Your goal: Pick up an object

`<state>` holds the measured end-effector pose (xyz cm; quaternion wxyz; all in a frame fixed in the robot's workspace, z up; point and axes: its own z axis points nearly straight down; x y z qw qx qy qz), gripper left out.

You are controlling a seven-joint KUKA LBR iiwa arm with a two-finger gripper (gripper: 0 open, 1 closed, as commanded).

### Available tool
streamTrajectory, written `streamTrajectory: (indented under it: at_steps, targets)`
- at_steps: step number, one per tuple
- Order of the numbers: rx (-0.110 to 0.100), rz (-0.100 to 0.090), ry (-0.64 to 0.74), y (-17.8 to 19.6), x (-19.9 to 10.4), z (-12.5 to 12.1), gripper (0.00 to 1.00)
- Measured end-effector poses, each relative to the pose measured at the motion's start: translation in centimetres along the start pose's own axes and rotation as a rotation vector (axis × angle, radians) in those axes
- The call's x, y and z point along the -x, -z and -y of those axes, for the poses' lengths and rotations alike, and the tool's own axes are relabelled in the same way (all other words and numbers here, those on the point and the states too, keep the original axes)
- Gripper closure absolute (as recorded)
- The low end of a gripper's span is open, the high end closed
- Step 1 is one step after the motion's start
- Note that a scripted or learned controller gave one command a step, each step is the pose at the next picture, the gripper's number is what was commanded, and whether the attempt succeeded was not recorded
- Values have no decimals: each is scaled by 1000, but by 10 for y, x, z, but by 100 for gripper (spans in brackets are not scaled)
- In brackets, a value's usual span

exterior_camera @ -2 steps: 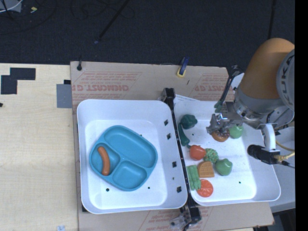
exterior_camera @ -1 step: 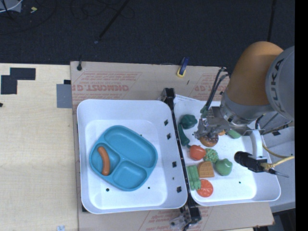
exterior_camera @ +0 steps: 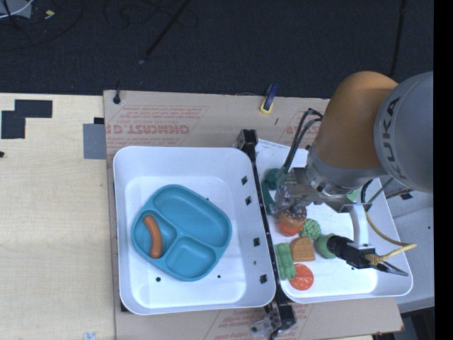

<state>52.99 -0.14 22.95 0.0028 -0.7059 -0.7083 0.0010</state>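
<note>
My gripper [exterior_camera: 290,205] hangs low over the left part of the right bin [exterior_camera: 343,283], directly above an orange-red toy [exterior_camera: 289,224]. Whether it touches the toy is hidden by the wrist. Around it lie a bumpy green piece [exterior_camera: 310,227], a tan waffle-like square [exterior_camera: 303,249], a long green piece [exterior_camera: 284,259], a red round slice [exterior_camera: 302,279] and a teal item [exterior_camera: 271,180] by the bin's left wall.
The left bin [exterior_camera: 177,163] holds a blue divided plate [exterior_camera: 198,225] with an orange sausage [exterior_camera: 152,235] in its left compartment. A black divider [exterior_camera: 256,197] separates the bins. The grey and orange arm [exterior_camera: 368,133] covers the right bin's far half.
</note>
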Motion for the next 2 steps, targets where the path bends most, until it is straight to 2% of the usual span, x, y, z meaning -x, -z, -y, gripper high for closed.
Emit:
streamTrajectory:
  at_steps: [1,2]
  targets:
    - [0,0,0,3,-42,18,100]
    - [0,0,2,-2,-103,28,100]
